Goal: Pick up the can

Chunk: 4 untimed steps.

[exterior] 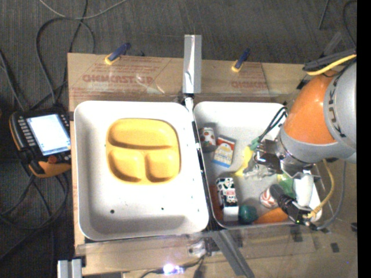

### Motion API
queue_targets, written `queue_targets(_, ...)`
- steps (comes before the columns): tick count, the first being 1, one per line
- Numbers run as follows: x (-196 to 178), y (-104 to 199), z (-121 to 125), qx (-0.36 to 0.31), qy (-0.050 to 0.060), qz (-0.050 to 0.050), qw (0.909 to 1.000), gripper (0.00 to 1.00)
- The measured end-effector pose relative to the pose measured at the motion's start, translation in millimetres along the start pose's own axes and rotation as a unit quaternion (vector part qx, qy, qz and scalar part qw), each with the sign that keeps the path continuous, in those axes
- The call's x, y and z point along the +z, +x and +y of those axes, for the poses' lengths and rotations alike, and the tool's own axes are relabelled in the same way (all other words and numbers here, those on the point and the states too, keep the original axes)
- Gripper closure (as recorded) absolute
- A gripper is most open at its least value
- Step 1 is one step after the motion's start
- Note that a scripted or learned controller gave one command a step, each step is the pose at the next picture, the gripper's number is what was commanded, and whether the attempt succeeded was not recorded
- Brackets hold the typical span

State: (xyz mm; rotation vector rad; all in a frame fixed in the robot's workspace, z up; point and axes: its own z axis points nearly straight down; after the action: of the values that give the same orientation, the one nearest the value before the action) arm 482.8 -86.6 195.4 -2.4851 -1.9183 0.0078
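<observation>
Left bin (87,213): shallow white tray bearing a yellow three-compartment plastic plate (144,149).
Right bin (243,112): shallow white tray of mixed items.
Can (207,136): small red-and-white cylinder, upper left of the right bin, beside a small printed carton (224,152).
Gripper (262,162): over the right bin's middle, apart from the can; claw state cannot be told.

yellow divided tray (144,149); white bins (93,213); red-and-white can (207,136); black-and-white cow-patterned carton (226,191); dark green ball (247,213); orange-banded grey arm (316,120).

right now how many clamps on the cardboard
2: a blue and yellow clamp on the cardboard's far edge above the left bin, another clamp above the right bin.
</observation>
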Motion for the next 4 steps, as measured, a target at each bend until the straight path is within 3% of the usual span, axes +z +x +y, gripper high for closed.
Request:
queue_targets(1,-38.2,-49.5,13.2,-0.252,-0.002,-0.001,0.9677,1.00)
queue_targets(2,-38.2,-49.6,13.1,-0.252,-0.002,-0.001,0.9677,0.00)
queue_targets(3,91.5,-62.8,16.8,-0.251,-0.001,0.001,0.9679,0.00)
queue_targets(4,83.6,-60.8,15.9,-0.252,0.000,0.004,0.9678,1.00)
